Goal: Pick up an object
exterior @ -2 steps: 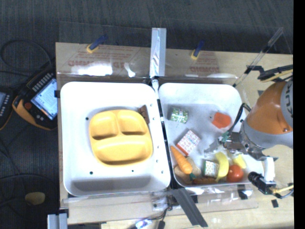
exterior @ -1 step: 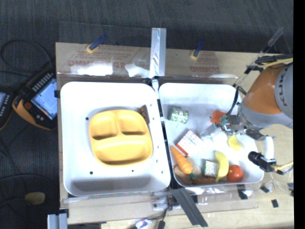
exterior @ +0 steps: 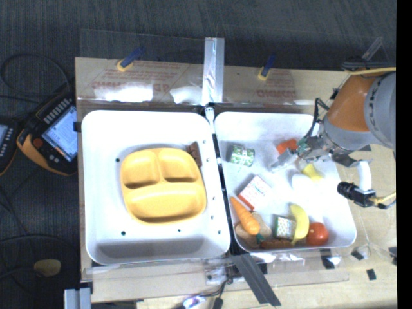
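The right bin (exterior: 335, 201) holds several small objects. My gripper (exterior: 299, 152) hangs low over its upper right part, reaching in from the right below the orange-banded wrist (exterior: 351, 108). A small red-orange piece (exterior: 286, 146) lies just left of it, and a yellow piece (exterior: 312, 170) and a white piece (exterior: 300, 181) lie just below it. Further left sits a green and white packet (exterior: 242, 154). A white box with red print (exterior: 255, 192) lies in the middle. Along the front wall are a carrot (exterior: 245, 218), a green box (exterior: 283, 226), a banana (exterior: 298, 221) and a tomato (exterior: 317, 233).
The left bin (exterior: 96, 172) holds a yellow divided tray (exterior: 164, 183), with a small brown thing (exterior: 194, 150) at its upper right corner. A handheld pendant (exterior: 55, 137) lies on the floor at left. The bins' shared wall (exterior: 217, 172) runs down the middle.
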Tool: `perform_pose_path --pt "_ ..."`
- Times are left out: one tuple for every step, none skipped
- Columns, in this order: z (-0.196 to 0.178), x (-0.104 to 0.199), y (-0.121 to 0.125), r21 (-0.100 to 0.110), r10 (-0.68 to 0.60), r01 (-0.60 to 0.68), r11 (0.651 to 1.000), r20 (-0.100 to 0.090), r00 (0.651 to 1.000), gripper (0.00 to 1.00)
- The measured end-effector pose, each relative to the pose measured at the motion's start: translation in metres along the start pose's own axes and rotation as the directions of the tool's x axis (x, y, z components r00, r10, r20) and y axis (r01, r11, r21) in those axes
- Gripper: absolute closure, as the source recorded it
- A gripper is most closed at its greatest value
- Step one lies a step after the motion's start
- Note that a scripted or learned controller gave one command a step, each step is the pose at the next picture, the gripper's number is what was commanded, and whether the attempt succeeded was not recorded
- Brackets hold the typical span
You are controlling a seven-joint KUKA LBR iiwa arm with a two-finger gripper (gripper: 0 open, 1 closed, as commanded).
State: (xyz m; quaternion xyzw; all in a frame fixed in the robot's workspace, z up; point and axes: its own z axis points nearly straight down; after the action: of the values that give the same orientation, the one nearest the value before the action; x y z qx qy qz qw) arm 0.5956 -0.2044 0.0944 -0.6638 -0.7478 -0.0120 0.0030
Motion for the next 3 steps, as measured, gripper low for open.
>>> perform_pose_path --pt "0.003 -0.015 0.077 0.015 -0.084 0.084 0.996 0.004 0.996 0.0" --pt "-0.004 -0.02 0.076 0.016 -0.081 0.08 0.997 0.016 0.997 1.0" --pt "-0.1 0.035 0.079 0.017 0.042 -0.042 0.999 0.023 0.999 1.0"
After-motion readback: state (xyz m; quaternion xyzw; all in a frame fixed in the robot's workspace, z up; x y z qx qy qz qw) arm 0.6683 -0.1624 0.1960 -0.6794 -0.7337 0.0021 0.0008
